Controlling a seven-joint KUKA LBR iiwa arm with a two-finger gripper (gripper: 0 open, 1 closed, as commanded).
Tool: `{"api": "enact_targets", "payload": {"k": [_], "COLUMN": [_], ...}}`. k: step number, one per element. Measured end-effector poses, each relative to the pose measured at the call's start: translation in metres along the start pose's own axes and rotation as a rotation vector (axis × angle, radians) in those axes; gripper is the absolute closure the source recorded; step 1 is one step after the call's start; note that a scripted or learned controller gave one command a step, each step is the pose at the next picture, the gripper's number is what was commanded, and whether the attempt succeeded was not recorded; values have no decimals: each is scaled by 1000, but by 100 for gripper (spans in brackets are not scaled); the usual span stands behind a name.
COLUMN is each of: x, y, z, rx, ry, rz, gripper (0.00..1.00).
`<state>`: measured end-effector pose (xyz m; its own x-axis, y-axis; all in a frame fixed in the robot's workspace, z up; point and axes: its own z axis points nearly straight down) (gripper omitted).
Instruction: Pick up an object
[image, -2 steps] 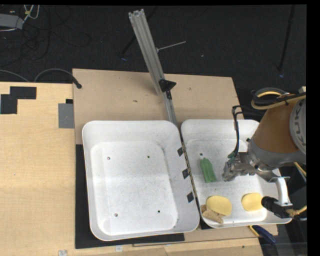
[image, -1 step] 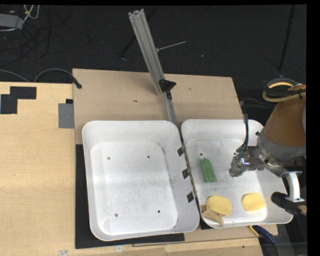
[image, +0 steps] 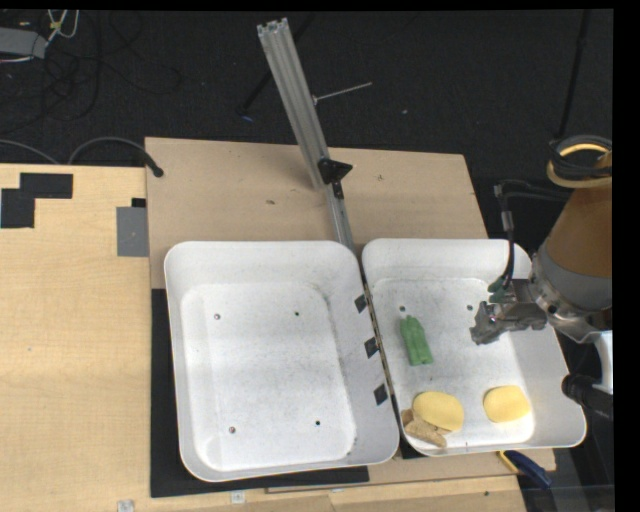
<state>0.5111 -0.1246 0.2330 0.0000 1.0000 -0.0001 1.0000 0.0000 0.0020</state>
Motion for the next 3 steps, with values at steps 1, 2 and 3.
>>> {"api": "enact_targets", "payload": {"k": [1,2,3], "x": [-1,47,109], "y": [0,-2,-9], "z": [-20,-6,-7], "rx": [2,7,7], "ry": [0,3,3], "rz": [-1,-4,-6], "gripper": [100,100,100]}}
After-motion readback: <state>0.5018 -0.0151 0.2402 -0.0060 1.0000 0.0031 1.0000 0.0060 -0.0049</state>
